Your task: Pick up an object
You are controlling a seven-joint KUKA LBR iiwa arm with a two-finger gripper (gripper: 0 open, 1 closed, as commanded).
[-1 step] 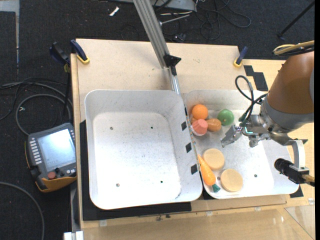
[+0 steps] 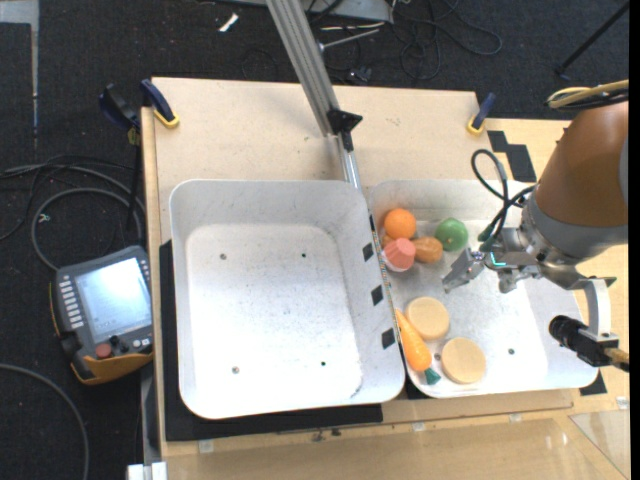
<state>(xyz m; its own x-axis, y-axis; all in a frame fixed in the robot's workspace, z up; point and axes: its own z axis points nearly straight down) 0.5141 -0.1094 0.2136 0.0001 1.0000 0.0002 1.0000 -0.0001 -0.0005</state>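
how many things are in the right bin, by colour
orange: 3, the ball, the carrot and a small brownish-orange piece
green: 1, the ball
pink: 1, the cup-like piece
tan: 2, the round discs
total: 7

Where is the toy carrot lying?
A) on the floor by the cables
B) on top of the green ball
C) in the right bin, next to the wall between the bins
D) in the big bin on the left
C: the carrot lies in the right bin, along its left wall beside the left bin.
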